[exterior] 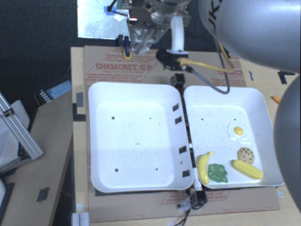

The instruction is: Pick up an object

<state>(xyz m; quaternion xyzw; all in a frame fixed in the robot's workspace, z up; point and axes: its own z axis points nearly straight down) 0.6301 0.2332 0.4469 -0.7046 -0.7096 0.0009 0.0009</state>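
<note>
The things that could be picked up all lie in the right bin (263, 108), gathered toward its near edge and near right corner. A toy fried egg (238, 132) sits nearest the bin's right wall, about halfway along it; just nearer the front a round cookie (245, 154) lies close beside an ear of corn (248, 169), which rests at a slant toward the near right corner. Along the near edge, by the divider between the two bins, a banana (203, 167) stands curved with its tip pointing toward the far side, and a green leafy piece (217, 173) lies touching its right flank, between banana and corn. The left bin (101, 95) shares the middle rim with the right one, where small dark clips run in a row. Both bins rest on a cardboard sheet (123, 66) printed in red letters, which covers the bench. The gripper (140, 42) hangs well beyond the far edge of the left bin, over the cardboard's far side, well apart from every toy; whether its fingers are spread or pressed together cannot be told from this view, and nothing is seen between them. The grey arm (254, 18) crosses the top right corner, with a yellow cable (207, 66) trailing beneath it toward the right bin's far rim.
</note>
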